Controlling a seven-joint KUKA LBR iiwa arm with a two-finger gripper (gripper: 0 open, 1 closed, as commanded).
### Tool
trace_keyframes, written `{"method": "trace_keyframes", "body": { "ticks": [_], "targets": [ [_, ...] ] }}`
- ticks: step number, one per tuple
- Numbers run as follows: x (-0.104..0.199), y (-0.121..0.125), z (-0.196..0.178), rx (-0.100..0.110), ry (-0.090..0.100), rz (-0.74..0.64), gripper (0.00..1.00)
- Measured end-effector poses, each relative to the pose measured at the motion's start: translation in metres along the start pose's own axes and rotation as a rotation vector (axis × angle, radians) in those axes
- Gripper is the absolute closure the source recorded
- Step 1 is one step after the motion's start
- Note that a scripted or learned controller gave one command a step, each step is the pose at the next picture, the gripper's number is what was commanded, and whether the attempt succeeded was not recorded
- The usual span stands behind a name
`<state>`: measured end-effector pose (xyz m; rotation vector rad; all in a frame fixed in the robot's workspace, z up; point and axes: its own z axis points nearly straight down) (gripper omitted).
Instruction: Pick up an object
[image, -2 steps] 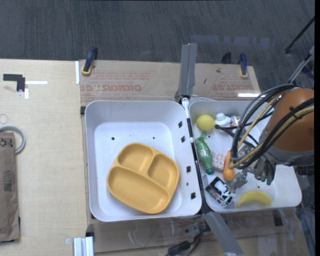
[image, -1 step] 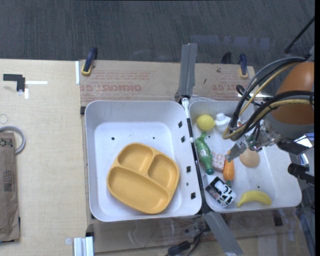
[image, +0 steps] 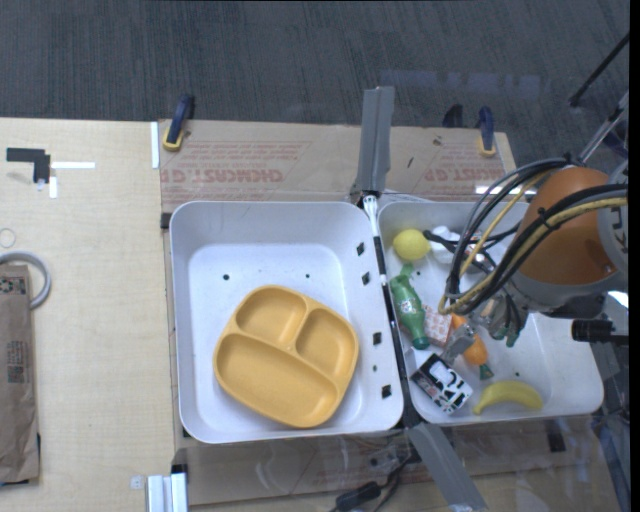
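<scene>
The gripper is hovering over the orange object (finger state: cannot tell), needing a centred, vertical descent.

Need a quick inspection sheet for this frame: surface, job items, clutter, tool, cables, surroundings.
Surface: bench bears left bin and right bin, side by side.
Job items: right bin holds lemon, green bottle, banana, black-and-white pack, an orange item partly hidden.
Clutter: yellow divided plate in left bin.
Tool: tool low over right bin; finger state unreadable.
Cables: black and yellow loops above wrist.
Surroundings: cardboard behind bins, two clamps, brown bag at far left.
</scene>
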<state>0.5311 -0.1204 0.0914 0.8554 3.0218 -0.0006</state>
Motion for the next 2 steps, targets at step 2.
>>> {"method": "trace_keyframes", "body": {
  "ticks": [2],
  "targets": [
    [0.005,-0.031,0.001,0.002,0.002,0.72,0.0]
  ]
}}
